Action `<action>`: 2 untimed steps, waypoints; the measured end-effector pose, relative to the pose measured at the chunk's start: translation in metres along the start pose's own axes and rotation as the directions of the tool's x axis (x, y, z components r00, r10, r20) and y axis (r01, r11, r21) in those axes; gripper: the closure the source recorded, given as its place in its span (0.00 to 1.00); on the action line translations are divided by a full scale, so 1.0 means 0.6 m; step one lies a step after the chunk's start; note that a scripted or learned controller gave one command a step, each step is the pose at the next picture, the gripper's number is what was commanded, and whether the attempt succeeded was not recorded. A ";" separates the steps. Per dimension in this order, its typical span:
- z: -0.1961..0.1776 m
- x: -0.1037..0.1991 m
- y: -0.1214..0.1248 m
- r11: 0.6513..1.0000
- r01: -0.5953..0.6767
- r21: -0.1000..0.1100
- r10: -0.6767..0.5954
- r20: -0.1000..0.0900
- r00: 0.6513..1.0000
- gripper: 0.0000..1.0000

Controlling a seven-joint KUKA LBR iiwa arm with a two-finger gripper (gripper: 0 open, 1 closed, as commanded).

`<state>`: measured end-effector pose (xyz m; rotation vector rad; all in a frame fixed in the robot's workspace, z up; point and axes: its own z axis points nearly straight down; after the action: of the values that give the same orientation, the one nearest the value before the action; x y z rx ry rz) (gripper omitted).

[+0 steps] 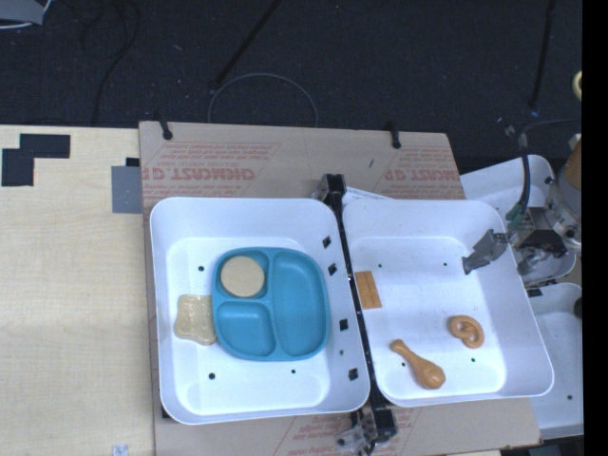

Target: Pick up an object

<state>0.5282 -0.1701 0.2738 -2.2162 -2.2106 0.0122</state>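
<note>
The right bin (513, 224) holds a brown pretzel (465, 331), a tan drumstick-shaped piece (418, 364) and a flat orange cracker (367, 290) by its left wall. My gripper (501, 253) hangs over the right bin's right rim, up and to the right of the pretzel and apart from it. Nothing is visibly held in it. In the left bin (180, 226) lies a blue divided plate (285, 321) with a round tan cookie (241, 275) in its upper-left compartment. A pale tan piece (195, 318) rests against the plate's left edge.
The two bins meet at a black clamp strip (344, 293) running down the middle. Cardboard (285, 164) lies under both bins. Cables (524, 183) trail from the arm at the right edge.
</note>
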 end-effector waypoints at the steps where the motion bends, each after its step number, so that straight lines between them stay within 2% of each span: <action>1: -0.010 0.000 0.003 1.000 0.003 -0.012 -0.003 0.003 1.000 0.00; 2: 0.088 0.005 -0.012 1.000 0.002 -0.005 -0.002 0.000 1.000 0.00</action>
<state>0.5206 -0.1668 0.2212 -2.2159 -2.2156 0.0068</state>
